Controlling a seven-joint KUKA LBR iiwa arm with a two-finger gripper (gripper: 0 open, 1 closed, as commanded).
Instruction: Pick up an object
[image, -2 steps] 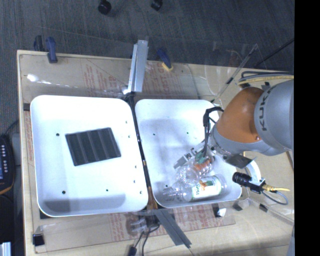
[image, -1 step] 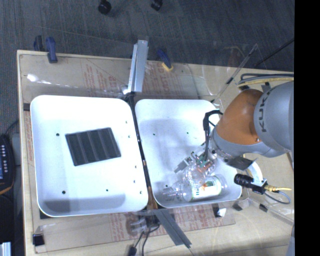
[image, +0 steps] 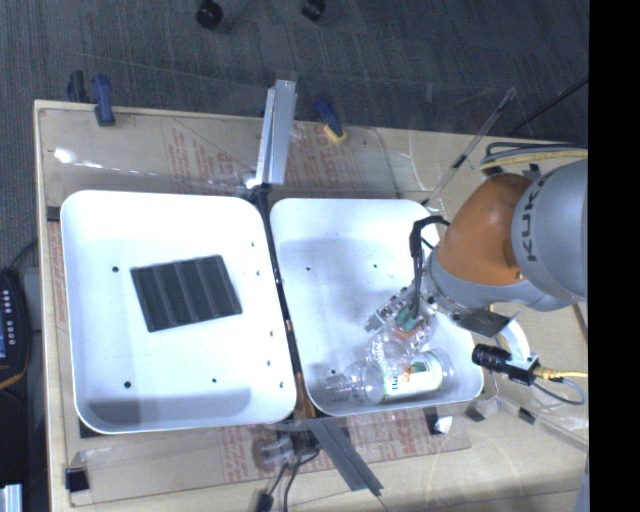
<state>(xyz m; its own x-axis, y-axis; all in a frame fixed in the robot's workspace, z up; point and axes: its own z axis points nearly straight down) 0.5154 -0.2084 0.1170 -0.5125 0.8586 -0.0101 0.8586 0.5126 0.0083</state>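
We see grey arm's jaws (image: 405, 318) low in right shallow white bin (image: 330, 225); cannot tell their state. Clear plastic bottle with white label (image: 395, 378) lies on side just below jaws. Dark ribbed rectangular mat (image: 186, 291) sits well left, in left white bin (image: 90, 230).

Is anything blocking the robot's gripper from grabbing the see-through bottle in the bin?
Nothing visible is in the way. The gripper hangs in the right bin, just above the clear plastic bottle lying at the bin's near edge. The dark ridged mat sits far off in the left bin.
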